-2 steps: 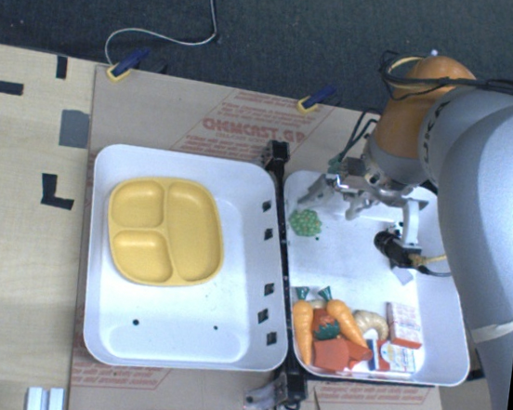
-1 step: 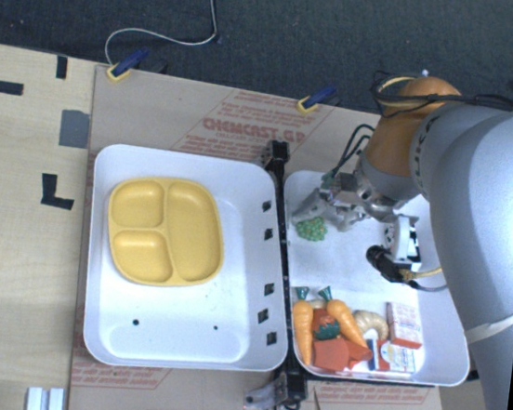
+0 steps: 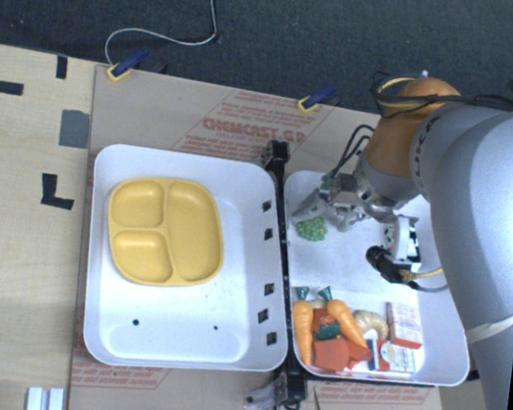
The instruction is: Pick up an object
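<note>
Two shallow white plastic bins are seen side by side on a cardboard-covered desk (image 3: 239, 122), meeting along a dark central divider. Most of the left bin (image 3: 173, 338) is taken up by a yellow three-compartment plastic tray (image 3: 166, 232) set toward its far left corner; the near strip of the floor is left open. In the right bin (image 3: 443, 351), the near edge is crowded with an orange toy carrot (image 3: 302, 329), a red block (image 3: 332, 354) and a small red-and-white carton (image 3: 404, 326), while the middle floor is left bare. A small green leafy toy (image 3: 311, 227) is placed at the far left of this bin, beside the divider. The metal end effector (image 3: 339, 206) is positioned just above and right of it, close by; its finger state cannot be told.
</note>
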Motion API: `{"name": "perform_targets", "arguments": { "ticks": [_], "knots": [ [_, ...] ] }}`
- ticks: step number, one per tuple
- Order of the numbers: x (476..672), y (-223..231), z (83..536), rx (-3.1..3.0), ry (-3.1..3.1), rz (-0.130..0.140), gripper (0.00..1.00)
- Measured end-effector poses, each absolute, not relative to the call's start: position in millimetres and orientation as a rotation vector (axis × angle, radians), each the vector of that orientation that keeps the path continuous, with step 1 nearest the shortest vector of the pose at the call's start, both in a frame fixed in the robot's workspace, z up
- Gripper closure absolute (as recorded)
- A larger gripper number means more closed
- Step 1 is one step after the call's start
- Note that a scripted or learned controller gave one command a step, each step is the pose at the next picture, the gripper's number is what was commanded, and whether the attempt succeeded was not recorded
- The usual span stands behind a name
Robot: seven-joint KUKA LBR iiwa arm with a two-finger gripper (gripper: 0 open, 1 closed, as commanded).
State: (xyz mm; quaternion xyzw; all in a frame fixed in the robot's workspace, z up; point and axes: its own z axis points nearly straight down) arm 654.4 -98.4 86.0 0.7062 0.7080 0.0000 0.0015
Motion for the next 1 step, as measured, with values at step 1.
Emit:
{"name": "perform_targets", "arguments": {
  "ticks": [1],
  "knots": [
    [661.0,-101.6,85.8,2.217,2.223,0.001,0.00]
  ]
}}
